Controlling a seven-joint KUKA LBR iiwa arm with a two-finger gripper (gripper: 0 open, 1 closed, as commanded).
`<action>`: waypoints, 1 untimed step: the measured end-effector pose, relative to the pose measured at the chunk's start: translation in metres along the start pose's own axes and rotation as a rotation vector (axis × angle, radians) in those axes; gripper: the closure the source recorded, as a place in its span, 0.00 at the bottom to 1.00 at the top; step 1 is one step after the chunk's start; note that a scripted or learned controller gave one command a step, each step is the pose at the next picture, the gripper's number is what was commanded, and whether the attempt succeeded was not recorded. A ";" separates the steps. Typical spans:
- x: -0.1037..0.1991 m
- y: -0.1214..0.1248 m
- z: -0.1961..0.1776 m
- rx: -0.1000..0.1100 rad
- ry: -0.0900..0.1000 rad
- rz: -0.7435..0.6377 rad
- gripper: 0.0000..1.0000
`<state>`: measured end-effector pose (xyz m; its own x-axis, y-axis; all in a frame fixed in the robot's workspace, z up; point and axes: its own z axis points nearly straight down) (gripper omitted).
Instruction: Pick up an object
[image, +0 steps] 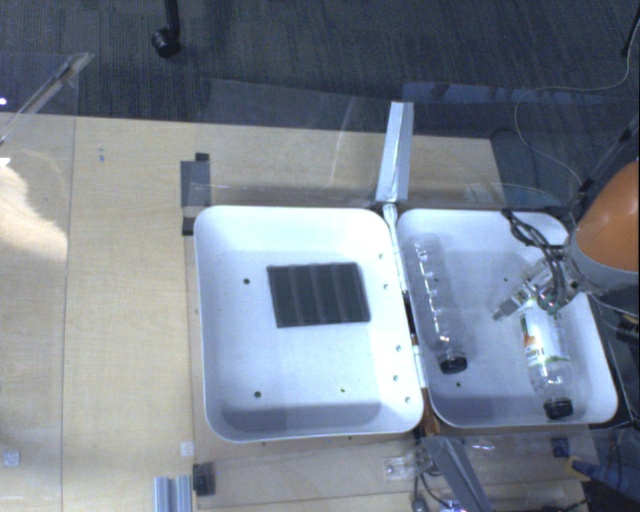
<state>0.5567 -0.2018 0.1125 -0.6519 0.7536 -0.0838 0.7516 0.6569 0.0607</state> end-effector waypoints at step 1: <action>-0.016 0.017 0.021 0.045 0.057 0.114 0.00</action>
<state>0.5823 -0.2034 0.0945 -0.5655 0.8245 -0.0225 0.8242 0.5659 0.0214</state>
